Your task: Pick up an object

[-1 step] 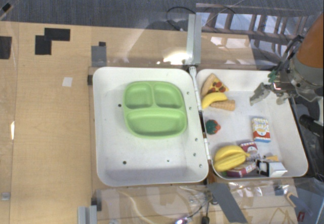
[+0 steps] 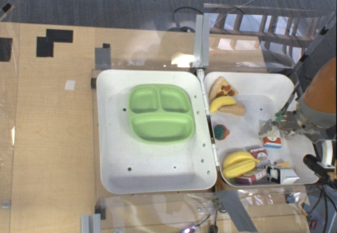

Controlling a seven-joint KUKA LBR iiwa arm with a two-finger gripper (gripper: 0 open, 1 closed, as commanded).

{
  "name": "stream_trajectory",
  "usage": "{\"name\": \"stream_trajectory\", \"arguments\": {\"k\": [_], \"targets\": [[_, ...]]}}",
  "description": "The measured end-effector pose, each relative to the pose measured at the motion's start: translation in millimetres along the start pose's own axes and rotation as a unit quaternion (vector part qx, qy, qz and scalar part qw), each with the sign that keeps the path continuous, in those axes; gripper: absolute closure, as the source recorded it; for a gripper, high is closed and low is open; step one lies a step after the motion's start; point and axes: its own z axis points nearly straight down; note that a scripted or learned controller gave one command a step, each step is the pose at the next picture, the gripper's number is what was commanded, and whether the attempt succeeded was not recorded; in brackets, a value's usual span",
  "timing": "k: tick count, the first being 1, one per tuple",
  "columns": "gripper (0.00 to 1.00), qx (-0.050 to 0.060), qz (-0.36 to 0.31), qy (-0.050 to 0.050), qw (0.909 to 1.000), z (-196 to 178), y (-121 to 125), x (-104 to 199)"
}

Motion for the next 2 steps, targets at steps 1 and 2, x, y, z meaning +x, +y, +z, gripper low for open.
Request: {"name": "stream_trajectory", "arguments": {"k": [1,2], "targets": [[1.0,-0.002,0.0,0.0,1.0,-10.9,1.6,0.4],[1.0,0.0,-0.013,0.0,0.9999,-94.3,11.3,62.1]]}}
